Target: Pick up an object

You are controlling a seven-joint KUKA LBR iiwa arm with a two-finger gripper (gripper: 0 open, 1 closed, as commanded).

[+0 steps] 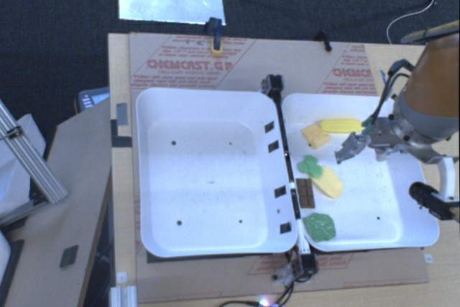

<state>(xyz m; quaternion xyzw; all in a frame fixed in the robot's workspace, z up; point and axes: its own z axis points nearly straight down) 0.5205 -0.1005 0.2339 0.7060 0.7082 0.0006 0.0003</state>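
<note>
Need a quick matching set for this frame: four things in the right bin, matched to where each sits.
1. yellow banana
2. green lump
3. brown bar
4. tool

a. near front-left corner
b. by the far wall
c. along the divider edge
d. hovering mid-bin, right of the yellow pieces

Pairs: 1-b, 2-a, 3-c, 4-d

Reaching in from the right, wrist angled down-left, gripper (346, 152) hanging low, holding nothing visible.
</note>
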